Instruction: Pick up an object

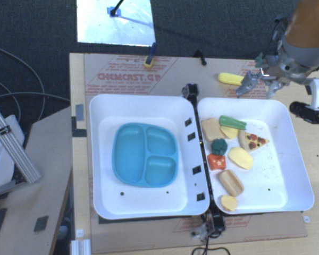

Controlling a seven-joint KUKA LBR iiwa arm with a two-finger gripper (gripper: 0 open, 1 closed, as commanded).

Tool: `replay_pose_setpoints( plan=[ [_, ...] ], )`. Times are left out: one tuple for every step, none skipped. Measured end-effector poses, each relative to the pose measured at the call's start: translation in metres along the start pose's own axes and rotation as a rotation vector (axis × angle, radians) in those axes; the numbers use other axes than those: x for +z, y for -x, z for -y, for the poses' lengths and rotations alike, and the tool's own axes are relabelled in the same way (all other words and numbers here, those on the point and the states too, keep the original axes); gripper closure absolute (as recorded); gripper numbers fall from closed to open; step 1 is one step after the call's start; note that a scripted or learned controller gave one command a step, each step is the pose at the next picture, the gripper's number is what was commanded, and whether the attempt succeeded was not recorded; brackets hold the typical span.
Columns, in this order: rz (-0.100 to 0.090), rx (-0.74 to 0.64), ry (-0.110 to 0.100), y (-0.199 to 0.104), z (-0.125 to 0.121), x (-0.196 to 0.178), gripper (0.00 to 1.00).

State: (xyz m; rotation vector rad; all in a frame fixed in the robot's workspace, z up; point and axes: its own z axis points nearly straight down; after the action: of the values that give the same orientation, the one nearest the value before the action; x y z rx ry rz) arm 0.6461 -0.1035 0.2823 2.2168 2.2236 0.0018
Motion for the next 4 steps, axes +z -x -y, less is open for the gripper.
replay_pose_setpoints(
  plan=[
    [-0.001, 0.004, -0.012, 0.027, -0.015, 0.151, 0.0],
    [0.0, 0.001, 0.005, 0.026, -0.02, 0.13, 1.0],
    [0.0, 0.001, 0.004, 0.026, -0.019, 0.13, 0.0],
    [0.003, 0.004, 0.005, 0.05, 0.037, 0.196, 0.0]
  ],
)
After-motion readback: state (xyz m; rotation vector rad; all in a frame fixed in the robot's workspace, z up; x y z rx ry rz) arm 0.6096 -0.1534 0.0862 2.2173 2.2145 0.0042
